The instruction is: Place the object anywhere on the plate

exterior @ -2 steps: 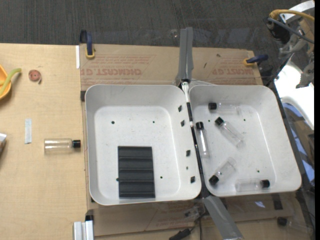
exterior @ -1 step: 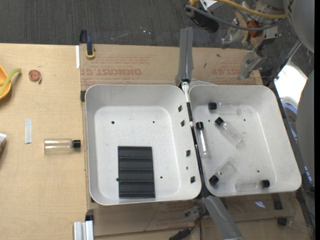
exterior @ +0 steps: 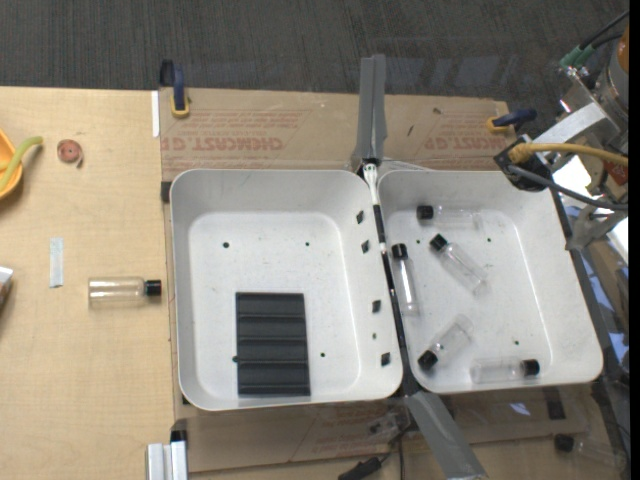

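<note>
Pale wooden bench (exterior: pixel 80 368) left of the plate, brown cardboard (exterior: pixel 260 133) with red lettering under both bins, dark carpet (exterior: pixel 300 18) beyond the plate's far side.

Ribbed black plate (exterior: pixel 271 345) lying flat on the floor of the left bin (exterior: pixel 190 268), near that bin's front wall, nothing on it.

Right of the plate, in the right bin (exterior: pixel 560 298), five clear vials with black caps, all lying down: one vial along the dividing wall (exterior: pixel 405 286), a far vial (exterior: pixel 445 212), a slanted vial (exterior: pixel 460 263), a near vial (exterior: pixel 447 343), and a front-wall vial (exterior: pixel 502 371). Clear glass hard to make out against the white; mostly caps and faint outlines.

Far right of the plate, arm (exterior: pixel 600 118) cut by the frame edge, a tangle of cables and a yellow hose (exterior: pixel 560 150). Cannot tell whether the gripper is open or closed.

Left of the plate, outside the bins, a sixth vial (exterior: pixel 118 289) on the wood, a white strip (exterior: pixel 56 263), a reddish disc (exterior: pixel 68 150), and an orange thing (exterior: pixel 8 168) cut off at the edge. Beyond the plate, two blue clamps (exterior: pixel 171 80) (exterior: pixel 512 120) on the cardboard and a grey bar (exterior: pixel 372 108) above the divider.
</note>
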Controlling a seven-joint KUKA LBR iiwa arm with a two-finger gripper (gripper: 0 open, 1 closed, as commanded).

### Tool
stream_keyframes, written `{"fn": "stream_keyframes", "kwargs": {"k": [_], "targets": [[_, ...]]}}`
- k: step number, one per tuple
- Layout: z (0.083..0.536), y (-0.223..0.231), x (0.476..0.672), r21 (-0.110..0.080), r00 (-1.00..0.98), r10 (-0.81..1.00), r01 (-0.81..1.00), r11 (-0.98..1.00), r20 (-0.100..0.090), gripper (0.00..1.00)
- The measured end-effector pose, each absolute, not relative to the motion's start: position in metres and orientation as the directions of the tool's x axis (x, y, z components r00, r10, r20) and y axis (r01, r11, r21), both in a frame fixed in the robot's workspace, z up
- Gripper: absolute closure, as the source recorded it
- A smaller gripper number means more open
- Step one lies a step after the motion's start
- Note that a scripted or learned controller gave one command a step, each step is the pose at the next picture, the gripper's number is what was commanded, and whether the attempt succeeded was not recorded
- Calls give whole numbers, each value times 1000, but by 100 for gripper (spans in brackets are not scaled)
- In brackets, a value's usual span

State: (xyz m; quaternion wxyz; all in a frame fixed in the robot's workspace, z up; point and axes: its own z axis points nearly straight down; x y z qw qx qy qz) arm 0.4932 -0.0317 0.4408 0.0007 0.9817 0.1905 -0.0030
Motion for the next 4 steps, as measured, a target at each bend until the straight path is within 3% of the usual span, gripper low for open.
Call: {"fn": "stream_keyframes", "kwargs": {"k": [1,2,3,4], "targets": [[441,59,516,2,981,196,196,-981,-2,0],[441,162,525,3,980,200,200,-980,-1,0],[441,66,483,3,981,196,196,-981,-3,0],[414,-97,528,1,974,226,226,-974,-7,0]]}}
